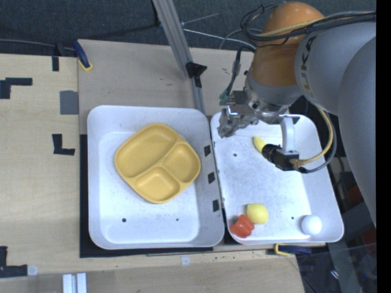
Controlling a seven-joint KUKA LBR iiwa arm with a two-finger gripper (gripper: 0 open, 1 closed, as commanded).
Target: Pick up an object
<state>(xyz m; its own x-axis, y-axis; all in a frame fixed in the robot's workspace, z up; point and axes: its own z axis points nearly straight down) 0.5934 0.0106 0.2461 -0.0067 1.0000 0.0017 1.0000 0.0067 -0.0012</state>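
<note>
— Where is the arm working?
— The gripper is hovering over the right bin's far-left corner; I cannot tell how it is set.
— Anything to take?
— A lemon, a red piece and a white ball are lying near the front edge, so it seems to be still seeking.

The two white bins look like smooth, faintly speckled plastic. The yellow divided plate has a matt plastic look. The table shows pale wood grain, unvarnished. The arm's grey shell is satin-smooth, its orange band glossy. The hand seems bare metal, though it's blurred from here.
</note>
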